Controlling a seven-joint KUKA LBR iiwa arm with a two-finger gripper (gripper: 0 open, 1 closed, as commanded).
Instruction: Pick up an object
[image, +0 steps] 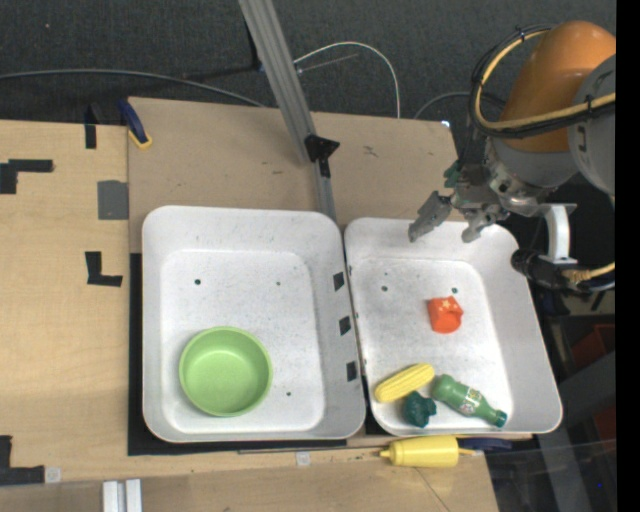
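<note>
Camera view is showing the gripper (447, 223) hovering with jaws spread wide and holding nothing over the right bin's (528, 300) far edge. The orange block (445, 314) is lying mid-bin; descending here risks striking the rim.

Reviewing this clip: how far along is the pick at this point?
Nothing looks picked yet. The gripper hangs open over the right bin's far rim with nothing between its fingers. The orange object, corn cob and green bottle lie in that bin. Descent, grasp and lift remain.
</note>
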